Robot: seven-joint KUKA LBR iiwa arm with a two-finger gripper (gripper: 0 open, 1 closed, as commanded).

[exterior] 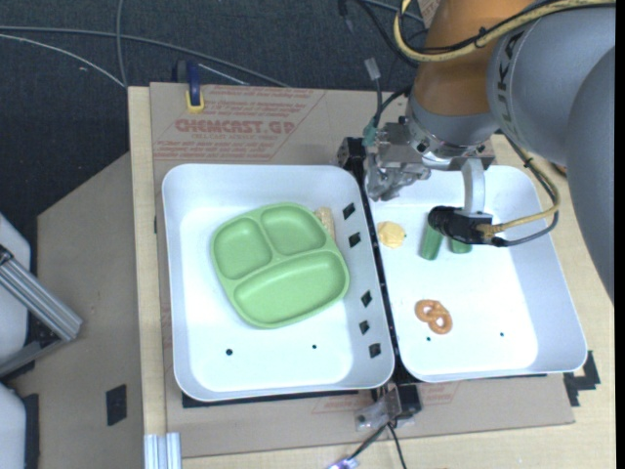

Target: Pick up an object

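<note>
While the gripper [391, 186] hangs over the upper left corner of the right bin [518, 345], its metal fingers point down at the bin wall close to the divide between the two bins, and whether they are spread or closed cannot be told from this angle; nothing is visible between them. Just below and a little to the right of the fingertips lies a small pale yellow object [392, 234] on the bin floor, near the gripper but apart from it. To its right stands a green cylinder [431, 242], and just beside that a second green piece [459, 244] lies partly under a black fitting with a yellow cable [527, 225] that hangs off the arm. Lower in the same bin, well apart from the others, lies a pretzel-shaped orange-brown piece [434, 316].

Across the divide, the left bin [195, 360] holds a light green divided plate [280, 263] with three compartments, lying flat and turned at a slant; a small tan object [324, 222] peeks out at its upper right edge, touching or nearly touching the rim. Both bins sit on a brown cardboard sheet [244, 115] with red lettering. Above the gripper rises the orange band of the arm [469, 27], and the grey link fills the upper right.
</note>
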